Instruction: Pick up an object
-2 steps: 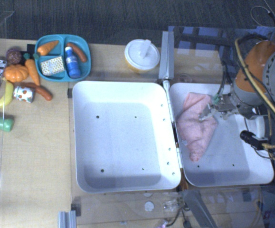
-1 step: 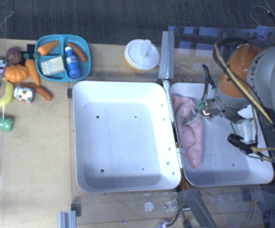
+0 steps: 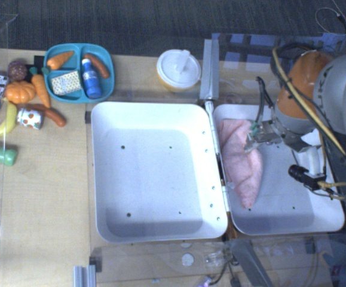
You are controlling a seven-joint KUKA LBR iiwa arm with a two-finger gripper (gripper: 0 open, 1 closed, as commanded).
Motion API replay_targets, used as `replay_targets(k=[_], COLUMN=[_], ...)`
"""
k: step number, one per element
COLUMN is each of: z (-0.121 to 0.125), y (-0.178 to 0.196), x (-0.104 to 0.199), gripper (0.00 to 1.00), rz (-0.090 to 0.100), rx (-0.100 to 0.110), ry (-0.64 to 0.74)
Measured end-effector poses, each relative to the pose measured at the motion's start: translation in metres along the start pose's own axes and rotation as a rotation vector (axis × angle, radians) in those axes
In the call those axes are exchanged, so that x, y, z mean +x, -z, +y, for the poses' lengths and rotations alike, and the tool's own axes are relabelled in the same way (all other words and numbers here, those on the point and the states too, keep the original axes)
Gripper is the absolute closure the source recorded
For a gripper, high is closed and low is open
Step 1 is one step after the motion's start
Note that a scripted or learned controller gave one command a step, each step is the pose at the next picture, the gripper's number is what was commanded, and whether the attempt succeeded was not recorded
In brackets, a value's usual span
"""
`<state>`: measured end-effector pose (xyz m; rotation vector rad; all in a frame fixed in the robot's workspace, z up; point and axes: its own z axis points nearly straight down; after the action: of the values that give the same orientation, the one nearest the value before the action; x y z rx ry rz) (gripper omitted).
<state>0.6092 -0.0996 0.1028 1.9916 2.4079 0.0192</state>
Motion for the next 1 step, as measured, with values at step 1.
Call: replay_targets(k=[1], z=[0.0358], y=[0.0825], x=[0.0333], gripper=[1.0], rz=[0.006], rx=[0.014], ry=[0.295])
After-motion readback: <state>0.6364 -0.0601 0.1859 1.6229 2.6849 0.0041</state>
